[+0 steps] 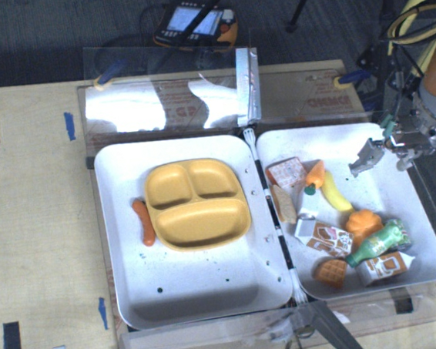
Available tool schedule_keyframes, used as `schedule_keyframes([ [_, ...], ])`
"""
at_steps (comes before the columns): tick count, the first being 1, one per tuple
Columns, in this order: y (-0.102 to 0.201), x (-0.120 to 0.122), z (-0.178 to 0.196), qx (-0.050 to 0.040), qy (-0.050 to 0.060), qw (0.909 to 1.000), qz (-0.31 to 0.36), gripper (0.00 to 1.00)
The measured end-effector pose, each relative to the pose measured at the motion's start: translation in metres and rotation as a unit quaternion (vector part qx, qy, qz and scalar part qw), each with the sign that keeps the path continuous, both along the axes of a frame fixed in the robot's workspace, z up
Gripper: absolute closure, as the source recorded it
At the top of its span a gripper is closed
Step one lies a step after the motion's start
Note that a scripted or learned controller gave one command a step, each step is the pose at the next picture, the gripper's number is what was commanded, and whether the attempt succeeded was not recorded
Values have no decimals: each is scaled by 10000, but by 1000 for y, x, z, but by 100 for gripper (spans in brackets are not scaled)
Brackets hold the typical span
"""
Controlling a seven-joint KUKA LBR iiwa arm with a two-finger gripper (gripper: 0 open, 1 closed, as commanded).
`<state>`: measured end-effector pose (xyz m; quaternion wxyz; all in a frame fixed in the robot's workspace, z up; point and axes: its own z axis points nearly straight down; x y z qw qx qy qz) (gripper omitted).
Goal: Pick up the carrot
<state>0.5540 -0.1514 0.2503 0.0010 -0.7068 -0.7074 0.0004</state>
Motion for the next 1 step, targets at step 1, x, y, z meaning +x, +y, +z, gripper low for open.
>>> schedule_keyframes([
  [1, 22, 41, -142, -8, -22, 10000, 75, 0],
])
